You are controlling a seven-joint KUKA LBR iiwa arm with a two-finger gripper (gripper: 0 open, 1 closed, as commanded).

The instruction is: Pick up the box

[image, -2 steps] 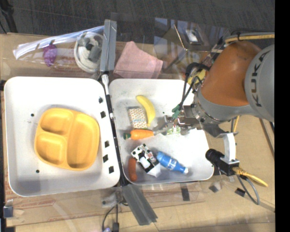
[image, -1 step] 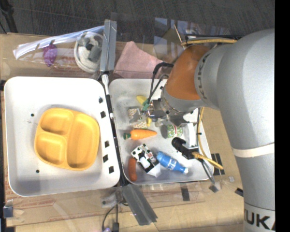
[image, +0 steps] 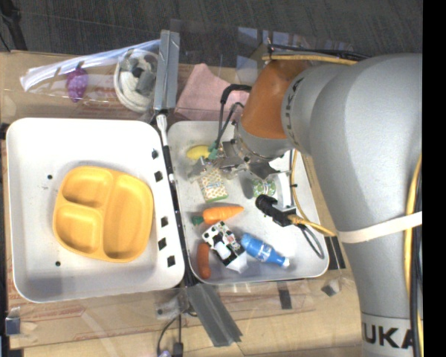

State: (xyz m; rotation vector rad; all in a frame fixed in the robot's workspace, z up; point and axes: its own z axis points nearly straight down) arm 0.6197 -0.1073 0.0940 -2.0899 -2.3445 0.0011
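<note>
Gripper [image: 221,162] is hovering just above the box [image: 213,187], which is lying flat right above the carrot [image: 223,213] in the right bin [image: 312,268]; can't tell grip state, looks like pre-grasp alignment.

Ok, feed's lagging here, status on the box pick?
Pincer low in right white bin, over small patterned box. No grasp seen. Orange carrot, yellow banana close by.

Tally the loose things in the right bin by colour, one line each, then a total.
Yellow: 1, a banana
Orange: 1, a carrot
Blue: 1, a bottle
Red-brown: 1, a sausage
Black and white: 1, a toy cow
Pale speckled: 1, the box
Total: 6
</note>
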